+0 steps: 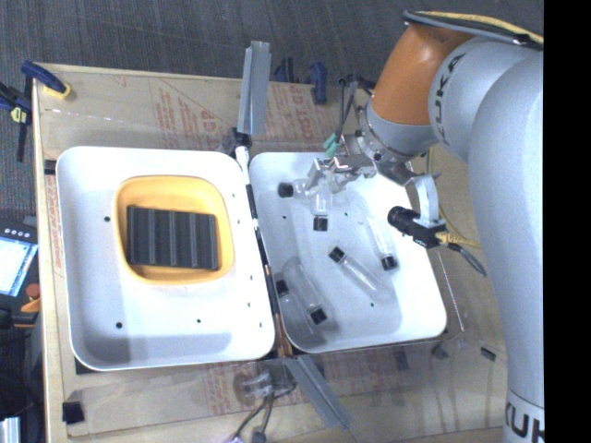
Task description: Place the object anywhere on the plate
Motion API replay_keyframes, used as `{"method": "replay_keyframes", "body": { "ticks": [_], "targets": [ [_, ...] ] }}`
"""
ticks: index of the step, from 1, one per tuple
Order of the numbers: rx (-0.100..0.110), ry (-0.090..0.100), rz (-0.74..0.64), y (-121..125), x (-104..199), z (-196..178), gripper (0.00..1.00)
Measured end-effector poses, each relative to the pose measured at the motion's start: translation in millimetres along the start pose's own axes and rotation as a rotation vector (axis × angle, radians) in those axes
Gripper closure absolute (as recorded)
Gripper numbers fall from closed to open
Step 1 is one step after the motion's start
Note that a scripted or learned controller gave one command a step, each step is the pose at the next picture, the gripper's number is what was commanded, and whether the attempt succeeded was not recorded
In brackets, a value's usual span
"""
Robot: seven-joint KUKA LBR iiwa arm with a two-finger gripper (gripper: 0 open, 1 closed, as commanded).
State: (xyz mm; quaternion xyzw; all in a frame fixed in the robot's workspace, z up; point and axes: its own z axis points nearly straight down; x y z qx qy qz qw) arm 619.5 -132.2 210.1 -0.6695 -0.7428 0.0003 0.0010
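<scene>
Arm [480,109] reaching in from the right, gripper [325,175] hanging over the upper part of the right bin [420,317]. Fingers' state is hard to read here, cannot tell if spread or pinching; nothing clearly sitting between them. Clear tubes with black caps lying scattered in the right bin: one [354,272] near the middle, one [380,245] just right of it, a bigger one [302,293] toward the lower left corner. Yellow plate [175,189] with a dark ribbed centre sitting in the left bin [92,321], well apart from the tubes. Both bins resting side by side on the desk [138,100]
</scene>
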Motion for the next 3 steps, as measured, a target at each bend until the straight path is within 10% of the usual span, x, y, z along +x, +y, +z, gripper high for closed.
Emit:
{"method": "replay_keyframes", "body": {
  "ticks": [1, 2, 3],
  "targets": [
    [0.0, -0.001, -0.08, 26.6, 39.1, -28.0, 1.0],
    [0.003, 0.0, -0.388, 33.7, 124.8, 19.3, 1.0],
    [0.003, -0.001, -0.388, 33.8, 124.5, 19.0, 0.0]
  ]
}}
